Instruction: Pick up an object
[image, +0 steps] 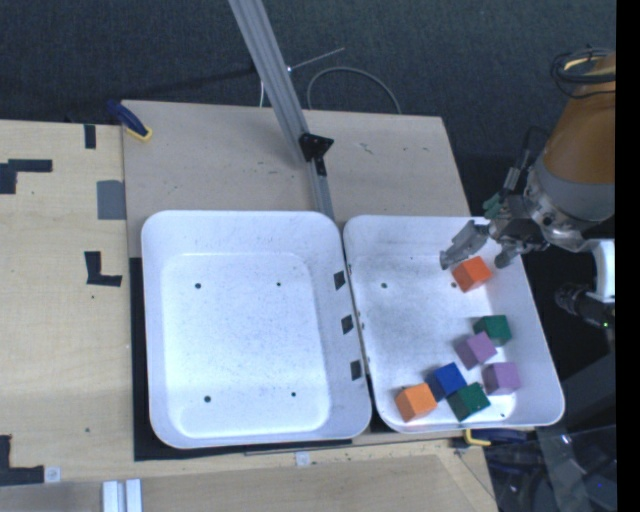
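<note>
The grey arm with its orange band reaches in from the right over the far right part of the right shallow white bin (395, 240). Its two-finger tool (482, 249) hangs with its fingers spread open, one finger (461, 244) to the left and the other to the right, and a small orange cube (472, 273) lies just below them on the bin floor, not between them. Nearer in the same bin sit a green cube (492, 328), a purple cube (476, 349), a second purple cube (501, 377), a blue cube (447, 380), a dark green cube (468, 401) and another orange cube (416, 401). The left shallow white bin (240, 330) lies beside it on the pale wooden counter (60, 330)
</note>
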